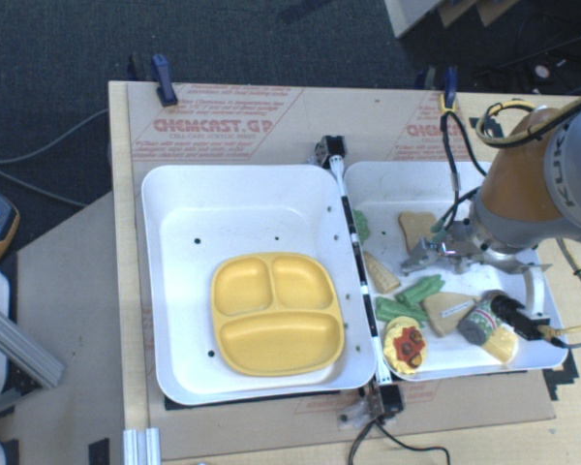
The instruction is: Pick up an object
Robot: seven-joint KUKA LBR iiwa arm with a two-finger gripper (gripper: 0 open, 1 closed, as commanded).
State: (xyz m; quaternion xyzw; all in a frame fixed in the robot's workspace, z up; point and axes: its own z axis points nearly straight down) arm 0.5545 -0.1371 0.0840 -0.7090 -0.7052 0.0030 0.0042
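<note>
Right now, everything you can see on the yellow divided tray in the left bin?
The yellow divided tray looks like moulded plastic, matte pale yellow, rounded-rectangular with soft corners. It has three compartments: two smaller ones along the far side and one wide one along the near side, split by raised ridges. Nothing lies in any compartment. It sits flat and right side up on the floor of the left bin, toward the near right part, turned slightly off square to the bin walls. Only the bin floor touches it.
</note>
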